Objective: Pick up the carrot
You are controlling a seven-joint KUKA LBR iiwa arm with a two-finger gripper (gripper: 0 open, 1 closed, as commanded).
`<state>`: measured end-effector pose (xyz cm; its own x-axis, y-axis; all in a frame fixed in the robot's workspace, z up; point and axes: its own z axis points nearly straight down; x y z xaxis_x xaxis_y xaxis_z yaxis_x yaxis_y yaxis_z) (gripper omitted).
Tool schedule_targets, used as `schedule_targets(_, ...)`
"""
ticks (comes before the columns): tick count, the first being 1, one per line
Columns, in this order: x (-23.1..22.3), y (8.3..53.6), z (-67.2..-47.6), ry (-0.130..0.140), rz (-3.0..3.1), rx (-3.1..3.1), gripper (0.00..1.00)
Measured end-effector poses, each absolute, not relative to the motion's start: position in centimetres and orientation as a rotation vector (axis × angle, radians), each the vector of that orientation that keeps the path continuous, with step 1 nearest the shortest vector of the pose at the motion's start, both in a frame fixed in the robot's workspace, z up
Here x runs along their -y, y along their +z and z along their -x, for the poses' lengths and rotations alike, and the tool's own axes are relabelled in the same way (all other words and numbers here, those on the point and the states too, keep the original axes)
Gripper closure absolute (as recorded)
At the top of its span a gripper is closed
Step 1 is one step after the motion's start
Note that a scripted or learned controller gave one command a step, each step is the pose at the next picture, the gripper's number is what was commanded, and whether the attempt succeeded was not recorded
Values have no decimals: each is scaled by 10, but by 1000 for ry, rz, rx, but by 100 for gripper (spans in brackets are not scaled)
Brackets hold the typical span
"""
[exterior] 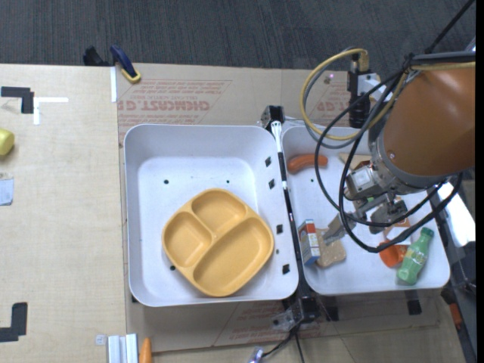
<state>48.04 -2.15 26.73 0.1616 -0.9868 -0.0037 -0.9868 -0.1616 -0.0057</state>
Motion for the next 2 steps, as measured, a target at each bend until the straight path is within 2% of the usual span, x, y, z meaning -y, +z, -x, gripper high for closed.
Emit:
schedule_targets(1,23,192,-526,4,2412,-2007,0)
schedule_targets(2,-108,166,-490,3,2037,-2388,0)
